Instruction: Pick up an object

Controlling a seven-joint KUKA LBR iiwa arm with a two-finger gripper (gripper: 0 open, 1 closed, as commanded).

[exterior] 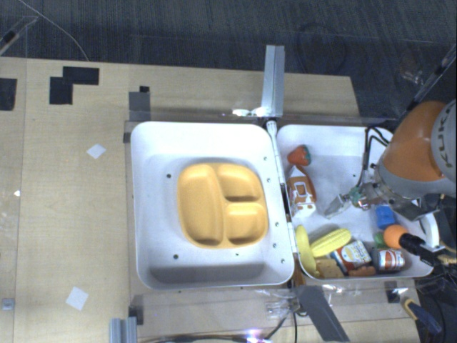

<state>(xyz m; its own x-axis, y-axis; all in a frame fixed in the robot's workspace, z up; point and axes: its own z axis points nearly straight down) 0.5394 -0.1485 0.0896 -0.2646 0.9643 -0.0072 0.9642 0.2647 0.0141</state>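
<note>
Here the end effector [350, 200] hovers, seemingly released and empty; the yellow banana [330, 241] lies just below-left, long axis slanting.

No lettering on any package or surface is legible.

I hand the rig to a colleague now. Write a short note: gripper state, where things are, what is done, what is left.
Gripper: low over the right bin, nothing visibly between its fingers.
Right bin: orange packet, yellow banana, can and other small items.
Left bin: yellow divided tray.
Done: nothing lifted.
Left: grasp and lift one object.
</note>
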